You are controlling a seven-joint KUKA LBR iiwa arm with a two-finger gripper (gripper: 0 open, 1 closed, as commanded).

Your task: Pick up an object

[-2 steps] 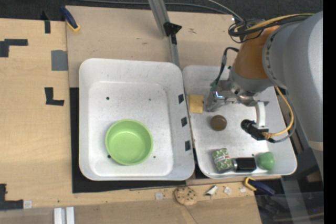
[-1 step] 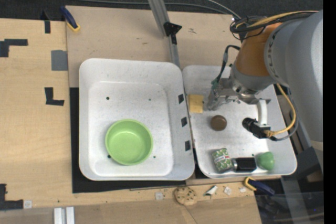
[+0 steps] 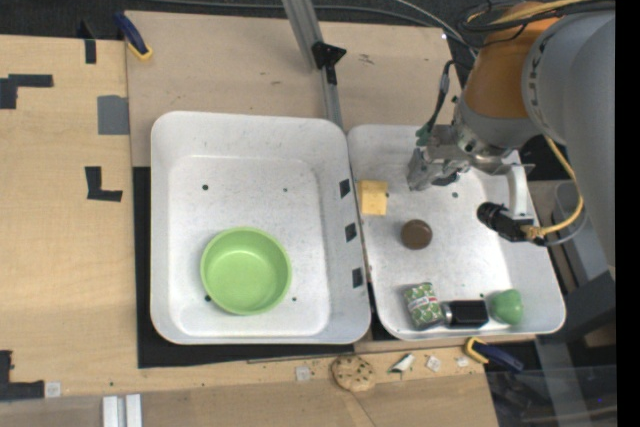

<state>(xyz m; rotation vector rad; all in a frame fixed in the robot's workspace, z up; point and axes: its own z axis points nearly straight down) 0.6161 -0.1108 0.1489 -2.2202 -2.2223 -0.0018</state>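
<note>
Your gripper [image 3: 432, 171] hovers above the right bin [image 3: 390, 147]; whether it's spread or pinched, you cannot tell. Nothing is lifted yet.

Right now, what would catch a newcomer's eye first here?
The bright green bowl sitting alone in the left bin. Then the grey arm with its orange band, its gripper hanging over the right bin's far end, above a yellow block and brown round object.
</note>
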